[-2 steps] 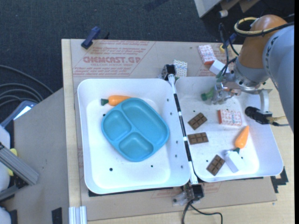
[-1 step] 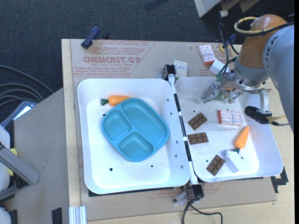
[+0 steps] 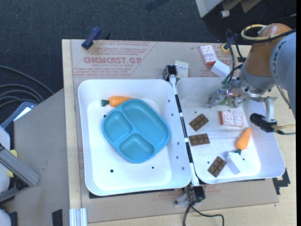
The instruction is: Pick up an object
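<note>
target: pink-white packet [image 3: 231,118] flat in right bin [image 3: 273,166], long axis roughly left-right | lay just below my end effector [image 3: 225,97], nearest item to it | grip state: couldn't tell, nothing seen held | orange carrot [image 3: 243,138] just beyond packet
</note>
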`<state>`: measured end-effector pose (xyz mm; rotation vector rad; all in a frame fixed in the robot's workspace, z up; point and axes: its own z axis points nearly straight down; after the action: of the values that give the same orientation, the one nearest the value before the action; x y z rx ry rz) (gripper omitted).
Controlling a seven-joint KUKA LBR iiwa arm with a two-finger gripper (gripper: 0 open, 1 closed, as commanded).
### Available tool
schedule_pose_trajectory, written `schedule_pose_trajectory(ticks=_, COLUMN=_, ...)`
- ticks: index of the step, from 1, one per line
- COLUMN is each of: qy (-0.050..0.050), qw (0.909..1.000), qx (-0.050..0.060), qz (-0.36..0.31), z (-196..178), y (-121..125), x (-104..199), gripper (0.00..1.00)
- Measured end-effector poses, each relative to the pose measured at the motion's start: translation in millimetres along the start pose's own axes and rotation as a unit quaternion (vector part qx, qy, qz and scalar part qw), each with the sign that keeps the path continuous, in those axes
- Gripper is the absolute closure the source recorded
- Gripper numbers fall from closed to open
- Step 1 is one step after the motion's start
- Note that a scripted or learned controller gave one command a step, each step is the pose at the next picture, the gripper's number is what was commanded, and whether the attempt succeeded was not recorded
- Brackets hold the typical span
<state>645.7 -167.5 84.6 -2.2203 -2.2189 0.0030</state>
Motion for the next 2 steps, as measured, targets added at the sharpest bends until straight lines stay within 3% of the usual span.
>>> schedule_pose_trajectory(ticks=1, qy=0.000, qw=1.0000, qx=-0.001, qz=0.000, z=0, y=-42, x=11, gripper=0.00)
schedule_pose_trajectory(ticks=2, qy=-0.001, qw=1.0000, qx=-0.003, qz=-0.001, z=-38, y=21, x=4, gripper=0.00)
